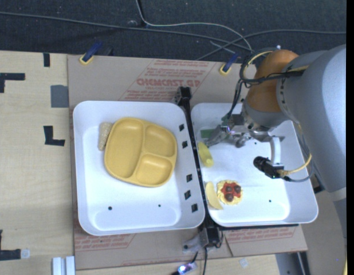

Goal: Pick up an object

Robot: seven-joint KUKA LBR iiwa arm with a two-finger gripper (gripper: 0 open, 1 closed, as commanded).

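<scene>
While our end effector [229, 132] hovers low in the right bin [291, 208] near a green item [208, 134] (finger state we cannot tell), we judge the approach underway, needing descent next.

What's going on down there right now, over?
Hand low in right bin, near green piece. Nothing seen held. Yellow piece close by. Yellow tray sits in left bin.
</scene>
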